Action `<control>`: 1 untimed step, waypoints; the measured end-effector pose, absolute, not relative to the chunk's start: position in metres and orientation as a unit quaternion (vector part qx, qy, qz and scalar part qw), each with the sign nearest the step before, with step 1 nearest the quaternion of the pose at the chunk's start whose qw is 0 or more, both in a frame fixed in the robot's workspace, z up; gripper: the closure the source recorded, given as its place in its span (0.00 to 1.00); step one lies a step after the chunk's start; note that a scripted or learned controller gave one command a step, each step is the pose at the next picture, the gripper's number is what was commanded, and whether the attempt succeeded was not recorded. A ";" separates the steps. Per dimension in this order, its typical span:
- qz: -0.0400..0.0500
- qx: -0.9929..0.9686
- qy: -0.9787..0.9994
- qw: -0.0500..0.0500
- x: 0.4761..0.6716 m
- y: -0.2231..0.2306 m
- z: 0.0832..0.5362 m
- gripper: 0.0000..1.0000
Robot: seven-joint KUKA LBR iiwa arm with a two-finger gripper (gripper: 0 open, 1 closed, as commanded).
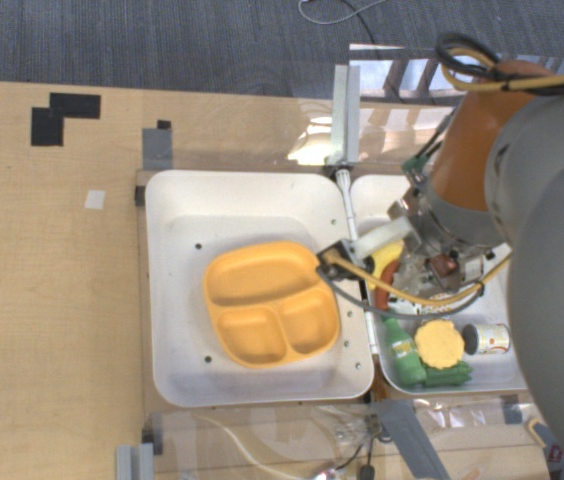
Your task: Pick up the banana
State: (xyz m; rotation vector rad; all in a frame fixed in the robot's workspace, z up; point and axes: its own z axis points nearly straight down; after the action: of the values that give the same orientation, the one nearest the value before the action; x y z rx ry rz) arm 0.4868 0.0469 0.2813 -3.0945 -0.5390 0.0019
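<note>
Reach-in step: gripper (425,266) over the right bin (370,204) just beside the banana (390,257), grip state can't be told, next move needs centring and closing on it

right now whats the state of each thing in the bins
orange divided plate, right way up, flat in the left bin
banana, lying in the right bin, mostly hidden under the arm
green item, lying flat beside the yellow round thing
small can, on its side
gripper, low by the banana, grip hidden
</note>
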 end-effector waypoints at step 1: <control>0.000 -0.979 -0.205 0.001 0.487 0.024 0.269 1.00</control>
State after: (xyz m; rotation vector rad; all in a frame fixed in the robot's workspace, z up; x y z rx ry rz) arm 0.4875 0.0243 0.2691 -3.0741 -0.6424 -0.0010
